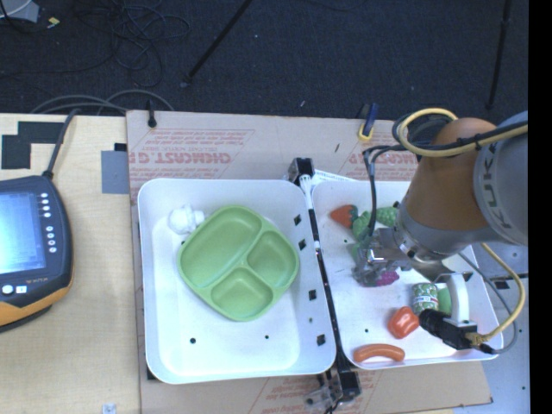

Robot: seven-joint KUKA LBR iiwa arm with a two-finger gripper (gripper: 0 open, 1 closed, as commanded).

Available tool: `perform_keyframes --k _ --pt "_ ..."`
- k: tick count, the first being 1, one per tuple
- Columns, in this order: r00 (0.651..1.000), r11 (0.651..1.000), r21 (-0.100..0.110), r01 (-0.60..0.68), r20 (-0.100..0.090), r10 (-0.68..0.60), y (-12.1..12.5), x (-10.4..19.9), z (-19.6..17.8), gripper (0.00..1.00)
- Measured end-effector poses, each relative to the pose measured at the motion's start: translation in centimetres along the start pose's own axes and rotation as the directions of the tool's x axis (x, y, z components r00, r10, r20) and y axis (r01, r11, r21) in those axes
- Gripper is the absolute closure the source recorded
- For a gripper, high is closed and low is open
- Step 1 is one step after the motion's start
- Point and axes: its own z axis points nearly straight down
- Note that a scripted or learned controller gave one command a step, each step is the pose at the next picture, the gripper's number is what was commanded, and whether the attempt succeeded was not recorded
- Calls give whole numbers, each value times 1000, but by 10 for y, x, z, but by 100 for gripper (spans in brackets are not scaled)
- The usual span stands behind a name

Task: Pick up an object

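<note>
While the grey arm with the orange band (448, 184) reaches in from the right of the frame, its claw (373, 264) sits low in the right white bin (345, 335), over a purple object (384, 276); claw opening: cannot tell. Right bin, further contents: red-and-green piece (348, 216) at upper left, green-labelled can (425, 298), red round toy (402, 322), orange sausage-shaped toy (378, 353) near the bottom edge. Left white bin (164, 335): green three-compartment plastic plate (239, 261), small white object (182, 220) touching its upper left rim.
</note>
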Motion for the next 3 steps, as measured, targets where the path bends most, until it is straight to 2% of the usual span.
perform_keyframes --k 1,2,3 --pt "1000 1000 -10 6 0 -6 -2 47 -61 100" --pt "1000 1000 -11 2 1 -2 -37 54 -138 100" --pt "1000 1000 0 3 2 -3 -37 76 -94 100"
